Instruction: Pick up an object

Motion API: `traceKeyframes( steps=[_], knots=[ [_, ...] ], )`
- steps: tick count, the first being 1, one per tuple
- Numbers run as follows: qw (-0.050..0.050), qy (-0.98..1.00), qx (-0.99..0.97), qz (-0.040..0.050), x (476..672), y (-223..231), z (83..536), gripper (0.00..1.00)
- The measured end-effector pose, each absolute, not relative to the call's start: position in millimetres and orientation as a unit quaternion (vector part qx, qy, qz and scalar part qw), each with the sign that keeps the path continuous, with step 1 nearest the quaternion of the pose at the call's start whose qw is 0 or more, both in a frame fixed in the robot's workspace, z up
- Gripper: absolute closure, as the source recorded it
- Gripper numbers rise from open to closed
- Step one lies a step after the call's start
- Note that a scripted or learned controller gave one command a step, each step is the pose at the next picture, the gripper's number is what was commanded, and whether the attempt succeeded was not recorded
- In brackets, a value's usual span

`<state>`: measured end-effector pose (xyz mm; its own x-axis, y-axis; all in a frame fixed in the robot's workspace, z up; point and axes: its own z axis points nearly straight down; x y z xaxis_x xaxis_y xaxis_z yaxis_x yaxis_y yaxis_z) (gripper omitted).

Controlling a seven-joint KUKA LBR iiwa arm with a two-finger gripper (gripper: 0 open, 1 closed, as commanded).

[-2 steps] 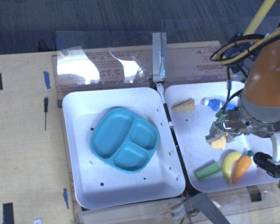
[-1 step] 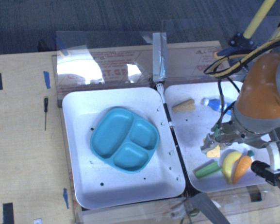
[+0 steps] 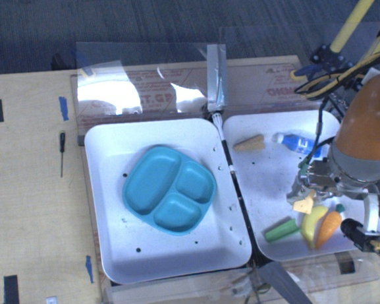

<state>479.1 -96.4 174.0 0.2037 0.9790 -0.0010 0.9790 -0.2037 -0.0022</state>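
Two white bins sit side by side on the bench. The left bin (image 3: pixel 113 254) carries one thing, a blue divided plate (image 3: pixel 169 189) with three compartments, lying flat near the middle with its sections bare.

Over to the right bin (image 3: pixel 262 181), and this one is busy. Near its far edge lies a tan block (image 3: pixel 249 143), and just beyond it a blue-and-white bottle (image 3: pixel 294 143) on its side, partly tucked under the arm (image 3: pixel 367 136). Down at the near side there's a green cylinder (image 3: pixel 280 230) lying flat, and right beside it a cluster: a yellow banana-like piece (image 3: pixel 311 225), an orange carrot-shaped piece (image 3: pixel 327 227) pressed against it, and a small pale yellow wedge (image 3: pixel 304 205) just above.

The gripper (image 3: pixel 310 185) hangs low over that cluster, right above the wedge. Its metal parts blur together here, so whether it is spread or closed, I cannot tell, and nothing is visibly caught in it.
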Motion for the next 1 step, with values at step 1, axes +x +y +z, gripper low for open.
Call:
traceKeyframes(
  steps=[1],
  knots=[
    [0.000,-0.639,-0.769,-0.0002,480.2,-76.2,183.8,1.00]
  ],
)
